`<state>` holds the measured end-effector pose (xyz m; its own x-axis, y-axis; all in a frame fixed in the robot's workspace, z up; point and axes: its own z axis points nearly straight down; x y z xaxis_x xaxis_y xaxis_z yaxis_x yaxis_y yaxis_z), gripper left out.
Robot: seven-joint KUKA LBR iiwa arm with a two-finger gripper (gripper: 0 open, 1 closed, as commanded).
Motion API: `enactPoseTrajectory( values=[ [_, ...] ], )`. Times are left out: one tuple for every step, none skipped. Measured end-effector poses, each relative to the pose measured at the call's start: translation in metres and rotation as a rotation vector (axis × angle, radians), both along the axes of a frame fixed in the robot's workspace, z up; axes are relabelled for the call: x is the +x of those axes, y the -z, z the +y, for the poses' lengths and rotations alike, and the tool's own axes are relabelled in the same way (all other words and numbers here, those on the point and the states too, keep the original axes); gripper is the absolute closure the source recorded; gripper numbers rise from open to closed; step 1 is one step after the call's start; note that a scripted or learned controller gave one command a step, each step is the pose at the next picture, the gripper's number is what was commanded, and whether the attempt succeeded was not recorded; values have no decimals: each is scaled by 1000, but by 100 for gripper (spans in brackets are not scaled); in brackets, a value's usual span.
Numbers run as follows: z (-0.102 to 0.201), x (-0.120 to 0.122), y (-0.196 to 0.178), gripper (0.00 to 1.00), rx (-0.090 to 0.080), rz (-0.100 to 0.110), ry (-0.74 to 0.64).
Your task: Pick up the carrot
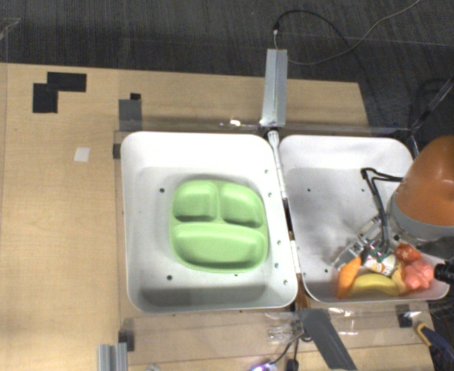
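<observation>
Gripper (363,250) low in right bin (327,176), just above carrot (348,275) w/ banana (375,284) beside; finger state can't tell.

Two shallow white bins are sitting side by side on the bench. The left bin (138,230) is holding a green three-compartment tray (219,224) near its centre. In the right bin (327,184), a cluster of toy food is lying against the near edge, toward the near right corner: the carrot (348,275), a banana (375,284) just beside it, and a pink item (417,275) farther right. The arm (437,188) is reaching in from the right, its orange band covering the bin's right edge. The gripper (368,247) is hanging directly above the cluster, close to the carrot.
</observation>
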<state>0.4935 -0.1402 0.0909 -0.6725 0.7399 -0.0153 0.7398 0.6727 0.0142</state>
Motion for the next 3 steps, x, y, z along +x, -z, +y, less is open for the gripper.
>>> enactPoseTrajectory(
  values=[
    [8,-3,1,0,4,7,343],
    [10,3,-13,100,5,-13,337],
    [77,25,-95,100,9,14,532]
  ],
)
